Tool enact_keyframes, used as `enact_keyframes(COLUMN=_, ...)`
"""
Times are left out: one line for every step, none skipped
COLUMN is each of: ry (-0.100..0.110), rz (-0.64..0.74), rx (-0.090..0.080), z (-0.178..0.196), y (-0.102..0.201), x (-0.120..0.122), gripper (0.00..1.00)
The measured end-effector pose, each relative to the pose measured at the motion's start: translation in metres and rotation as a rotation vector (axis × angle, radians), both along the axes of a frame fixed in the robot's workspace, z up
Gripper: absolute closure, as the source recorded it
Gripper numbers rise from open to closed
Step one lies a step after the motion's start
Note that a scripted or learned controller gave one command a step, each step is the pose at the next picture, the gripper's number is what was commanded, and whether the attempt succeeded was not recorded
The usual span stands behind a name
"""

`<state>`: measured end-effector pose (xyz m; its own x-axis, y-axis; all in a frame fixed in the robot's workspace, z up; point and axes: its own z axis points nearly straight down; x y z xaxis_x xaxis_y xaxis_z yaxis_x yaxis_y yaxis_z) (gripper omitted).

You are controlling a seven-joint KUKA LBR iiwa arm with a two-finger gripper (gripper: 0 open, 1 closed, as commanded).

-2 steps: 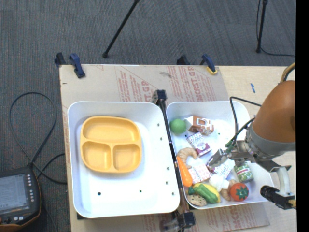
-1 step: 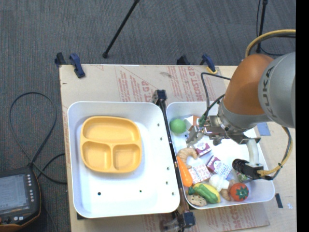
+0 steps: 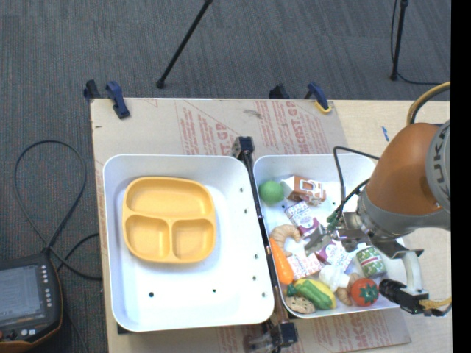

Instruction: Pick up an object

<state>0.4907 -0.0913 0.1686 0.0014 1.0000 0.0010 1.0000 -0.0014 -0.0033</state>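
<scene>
My gripper (image 3: 321,239) hangs low over the middle of the right bin (image 3: 352,166), among a heap of toy food. Just left of it lies a tan croissant (image 3: 284,233). A pink-and-white packet (image 3: 299,212) sits just above it. An orange carrot (image 3: 281,262) lies along the bin's left wall. A green ball (image 3: 271,191) and a brown-and-white carton (image 3: 306,189) rest at the far side. Near the front lie a green-and-yellow vegetable (image 3: 315,292), a red tomato (image 3: 363,291) and a green-labelled can (image 3: 370,260). Nothing is visibly held.
The left bin (image 3: 228,285) holds a yellow divided plate (image 3: 170,219). The arm's orange band (image 3: 409,168) covers the right bin's right side. Blue clamps (image 3: 116,98) grip the bench's far edge. A tablet (image 3: 26,300) lies on the floor at the left.
</scene>
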Motion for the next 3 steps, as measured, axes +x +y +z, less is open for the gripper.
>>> enact_keyframes(ry=-0.002, rz=0.003, rx=0.0, z=0.019, y=0.055, x=0.059, gripper=0.0)
enact_keyframes(ry=-0.001, rz=0.001, rx=0.0, z=0.028, y=0.008, x=0.002, gripper=0.0)
enact_keyframes(ry=-0.003, rz=0.002, rx=-0.001, z=0.019, y=0.021, x=0.09, gripper=0.0)
